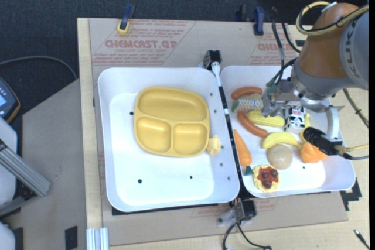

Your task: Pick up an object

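The right bin [337,175] holds several toy foods. Among them are a yellow corn cob [266,121], two orange-red sausages [246,92] [251,126], a banana [281,139] and a beige ball [279,156]. An orange carrot [242,147], an orange pepper [312,153] and a pizza slice [266,177] lie there too. My gripper [275,106] hangs low in the upper middle of this bin, just above the corn cob and beside a white and green bristly piece [249,104]. I see nothing held in it.
The left bin [117,143] carries a yellow divided plate [171,121], with a small pale yellow piece [214,145] by its right wall. A black and white patterned toy [297,120] sits under the wrist. Black cables [325,143] trail over the right bin's right side.
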